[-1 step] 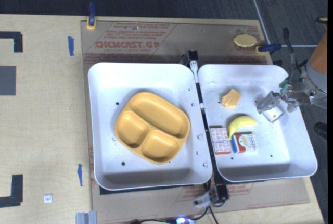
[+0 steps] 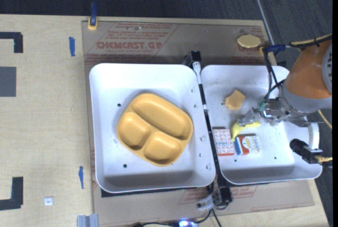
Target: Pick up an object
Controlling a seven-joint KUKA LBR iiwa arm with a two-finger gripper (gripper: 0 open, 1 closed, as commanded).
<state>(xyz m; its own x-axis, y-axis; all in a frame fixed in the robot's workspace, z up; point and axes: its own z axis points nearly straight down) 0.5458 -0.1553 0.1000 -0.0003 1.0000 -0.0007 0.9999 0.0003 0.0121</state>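
A: Bins first, operator. What sits in your left bin?

B: A yellow three-part tray, tilted, alone there.

A: And your right bin?

B: A red-and-white card by its left wall, a tan chunk above, a yellow piece touching a small packet.

A: The pincer?

B: Low over the yellow piece; you cannot tell whether it is open or closed.
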